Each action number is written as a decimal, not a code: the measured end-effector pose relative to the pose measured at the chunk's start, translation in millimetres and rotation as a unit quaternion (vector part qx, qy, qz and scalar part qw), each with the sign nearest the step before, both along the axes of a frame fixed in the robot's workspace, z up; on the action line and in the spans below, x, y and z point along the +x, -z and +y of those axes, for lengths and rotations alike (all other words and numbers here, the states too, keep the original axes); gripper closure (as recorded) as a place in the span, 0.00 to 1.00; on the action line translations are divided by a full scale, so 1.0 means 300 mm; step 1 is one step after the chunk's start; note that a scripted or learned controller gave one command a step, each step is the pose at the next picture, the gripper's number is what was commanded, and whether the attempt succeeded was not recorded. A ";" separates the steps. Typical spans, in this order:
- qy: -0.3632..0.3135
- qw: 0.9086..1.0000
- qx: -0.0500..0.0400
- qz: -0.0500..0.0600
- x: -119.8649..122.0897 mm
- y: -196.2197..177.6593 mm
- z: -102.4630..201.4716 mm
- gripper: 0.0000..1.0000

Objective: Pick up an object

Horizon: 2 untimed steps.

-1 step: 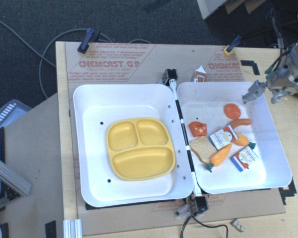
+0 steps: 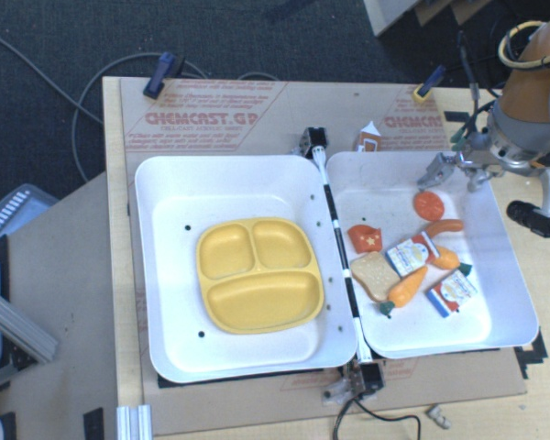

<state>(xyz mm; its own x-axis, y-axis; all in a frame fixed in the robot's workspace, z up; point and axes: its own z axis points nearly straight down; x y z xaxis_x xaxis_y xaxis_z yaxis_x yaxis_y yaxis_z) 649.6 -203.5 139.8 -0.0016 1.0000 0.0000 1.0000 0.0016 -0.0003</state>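
Nearest the camera, the right bin [image 2: 509,324] has its near rim bare. At its far end the pincer [image 2: 455,170] hangs with fingers spread, grasping nothing, just beyond a red tomato slice [image 2: 429,205]. Nearer lie a sausage [image 2: 443,228], a carrot [image 2: 407,288], a bread slice [image 2: 375,276] and small packets [image 2: 453,291]. A yellow divided plate [image 2: 259,274] sits in the left bin [image 2: 160,200]. Judged as the approach step; next comes lowering onto the tomato slice and squeezing.

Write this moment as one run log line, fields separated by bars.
gripper: above right bin far edge, holds nothing | tomato slice: nearest | yellow tray: left bin
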 end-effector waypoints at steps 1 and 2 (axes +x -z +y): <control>0.000 1.000 0.000 0.000 0.001 0.182 0.080 0.00; 0.000 1.000 -0.001 -0.002 0.004 0.145 0.079 1.00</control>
